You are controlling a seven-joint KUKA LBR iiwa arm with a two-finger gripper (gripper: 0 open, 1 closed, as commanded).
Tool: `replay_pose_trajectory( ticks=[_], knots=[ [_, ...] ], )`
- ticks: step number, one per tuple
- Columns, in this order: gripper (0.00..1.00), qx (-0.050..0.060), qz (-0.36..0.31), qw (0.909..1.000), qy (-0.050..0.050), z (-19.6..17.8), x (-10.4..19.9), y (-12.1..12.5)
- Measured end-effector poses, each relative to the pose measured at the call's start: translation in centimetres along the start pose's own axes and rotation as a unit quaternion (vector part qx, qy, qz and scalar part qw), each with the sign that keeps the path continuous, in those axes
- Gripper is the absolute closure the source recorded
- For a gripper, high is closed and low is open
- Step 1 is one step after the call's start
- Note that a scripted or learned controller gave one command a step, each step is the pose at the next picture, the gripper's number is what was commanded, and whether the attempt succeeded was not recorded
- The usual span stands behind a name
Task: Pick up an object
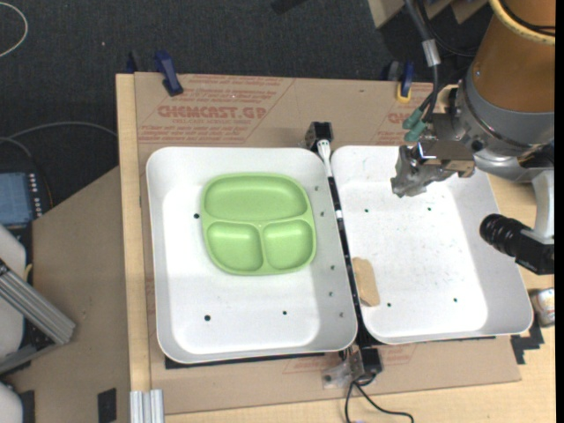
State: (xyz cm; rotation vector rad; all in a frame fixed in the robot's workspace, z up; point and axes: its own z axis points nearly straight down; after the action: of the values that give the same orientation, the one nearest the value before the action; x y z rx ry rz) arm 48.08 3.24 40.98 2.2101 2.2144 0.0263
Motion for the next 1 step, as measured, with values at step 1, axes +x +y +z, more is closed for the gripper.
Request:
replay_pose_trajectory(
  ticks=[1],
  knots=[
    [1.0,0.008,-0.004,1.0,0.0,-0.32,8.13,-0.14]
  ],
)
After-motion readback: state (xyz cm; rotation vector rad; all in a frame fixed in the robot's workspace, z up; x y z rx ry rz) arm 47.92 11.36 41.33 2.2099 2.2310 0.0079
